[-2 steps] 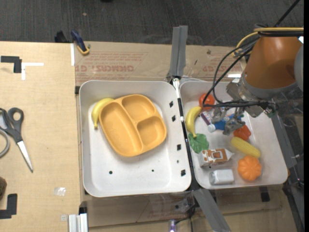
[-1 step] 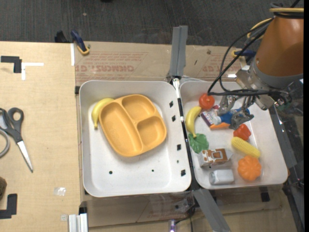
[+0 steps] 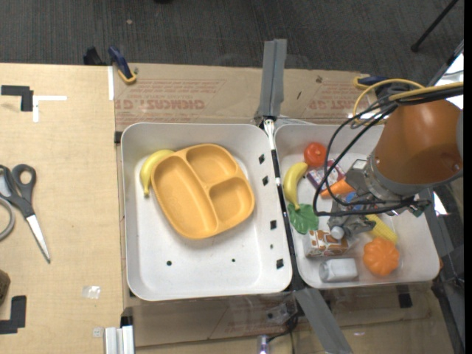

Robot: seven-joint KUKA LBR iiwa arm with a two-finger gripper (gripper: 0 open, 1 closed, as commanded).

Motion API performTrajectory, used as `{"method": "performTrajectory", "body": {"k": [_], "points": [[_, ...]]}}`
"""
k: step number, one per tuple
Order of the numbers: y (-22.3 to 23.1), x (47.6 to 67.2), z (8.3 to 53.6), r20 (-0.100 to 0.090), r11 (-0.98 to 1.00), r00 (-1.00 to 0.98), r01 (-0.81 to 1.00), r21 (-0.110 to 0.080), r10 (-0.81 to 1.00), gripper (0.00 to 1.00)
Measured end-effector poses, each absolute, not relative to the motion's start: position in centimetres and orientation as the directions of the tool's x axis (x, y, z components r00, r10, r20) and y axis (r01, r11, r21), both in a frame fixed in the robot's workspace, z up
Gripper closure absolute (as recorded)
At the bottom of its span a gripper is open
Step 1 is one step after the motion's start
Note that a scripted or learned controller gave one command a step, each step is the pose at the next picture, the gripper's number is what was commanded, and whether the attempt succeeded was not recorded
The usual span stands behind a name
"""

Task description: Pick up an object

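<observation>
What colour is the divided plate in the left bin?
Orange-yellow; the divided plate shows plainly in the camera view.

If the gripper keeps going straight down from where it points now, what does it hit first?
Most likely the small brown carton, lying just under the gripper in the right bin. The green toy sits just to its left. Depth is hard to judge from this slanted view.

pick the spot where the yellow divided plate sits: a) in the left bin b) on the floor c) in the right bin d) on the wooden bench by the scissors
a, the yellow divided plate lies inside the left bin, partly covering a banana at its upper-left edge.
</observation>
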State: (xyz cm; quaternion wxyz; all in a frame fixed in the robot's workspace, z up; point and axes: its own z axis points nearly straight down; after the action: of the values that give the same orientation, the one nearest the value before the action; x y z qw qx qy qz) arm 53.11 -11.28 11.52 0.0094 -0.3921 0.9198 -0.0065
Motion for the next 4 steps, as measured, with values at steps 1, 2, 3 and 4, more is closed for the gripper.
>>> {"method": "performTrajectory", "body": {"k": [1,2,3,4], "points": [[-11.7,60.4,9.5,-0.005,0.704,-0.704,-0.710,-0.004,-0.710,1.00],[-10.6,65.5,9.4,-0.003,0.878,-0.878,-0.478,0.001,-0.478,1.00],[-11.2,65.5,21.6,-0.007,0.817,-0.817,-0.577,-0.003,-0.577,1.00],[-13.0,61.4,11.8,-0.004,0.855,-0.855,-0.519,-0.001,-0.519,1.00]]}}
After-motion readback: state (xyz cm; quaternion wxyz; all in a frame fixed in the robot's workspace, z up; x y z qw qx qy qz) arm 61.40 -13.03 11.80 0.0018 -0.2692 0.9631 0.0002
